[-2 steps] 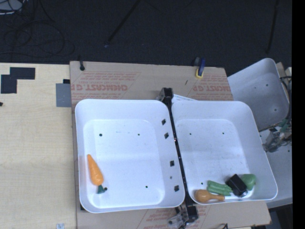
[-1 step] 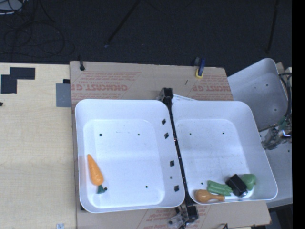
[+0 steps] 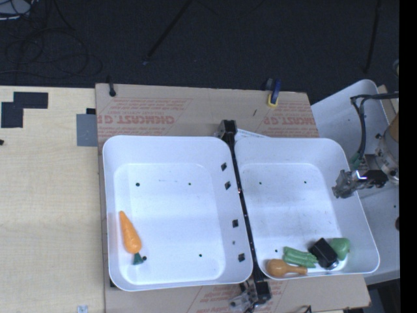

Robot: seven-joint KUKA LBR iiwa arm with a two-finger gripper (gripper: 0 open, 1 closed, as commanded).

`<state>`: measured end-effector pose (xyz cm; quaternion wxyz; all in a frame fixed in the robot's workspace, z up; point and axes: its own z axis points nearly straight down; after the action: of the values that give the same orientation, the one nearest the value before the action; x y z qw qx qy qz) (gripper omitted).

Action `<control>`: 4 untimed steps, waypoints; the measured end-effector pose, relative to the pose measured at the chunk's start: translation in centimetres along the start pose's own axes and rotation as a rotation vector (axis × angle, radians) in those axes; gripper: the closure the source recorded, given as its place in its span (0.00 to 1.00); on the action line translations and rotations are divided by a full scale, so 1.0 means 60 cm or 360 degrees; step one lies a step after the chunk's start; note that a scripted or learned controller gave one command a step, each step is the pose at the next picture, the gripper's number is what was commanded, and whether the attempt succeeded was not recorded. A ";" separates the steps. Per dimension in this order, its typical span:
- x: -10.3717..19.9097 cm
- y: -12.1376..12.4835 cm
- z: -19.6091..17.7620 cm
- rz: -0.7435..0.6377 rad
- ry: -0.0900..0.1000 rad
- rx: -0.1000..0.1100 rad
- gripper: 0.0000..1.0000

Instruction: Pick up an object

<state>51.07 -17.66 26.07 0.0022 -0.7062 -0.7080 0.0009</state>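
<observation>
An orange toy carrot (image 3: 129,233) with a green stub lies at the front left of the left bin (image 3: 163,150). In the right bin's (image 3: 287,154) front right corner sits a cluster: an orange pear-shaped toy (image 3: 284,268), a green pod-like toy (image 3: 300,257), a black block (image 3: 324,253) and a green piece (image 3: 340,246). My gripper (image 3: 343,187) hovers at the right bin's right rim, well behind that cluster, and I see nothing in it. It is small and dim here.
A black divider (image 3: 236,201) with clips runs between the two bins. Both rest on a cardboard sheet (image 3: 195,113) over a wooden bench. A white panel (image 3: 339,113) and cables stand to the right by the arm.
</observation>
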 end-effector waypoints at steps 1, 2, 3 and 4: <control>-0.065 -0.053 -0.022 0.0010 -0.0003 -0.0002 1.00; -0.063 -0.059 -0.037 0.0009 -0.0003 -0.0006 1.00; -0.063 -0.059 -0.048 0.0005 -0.0003 -0.0006 1.00; -0.054 -0.058 -0.081 0.0002 -0.0004 -0.0008 1.00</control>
<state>47.61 -20.92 30.94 -0.0006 -0.7068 -0.7074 -0.0001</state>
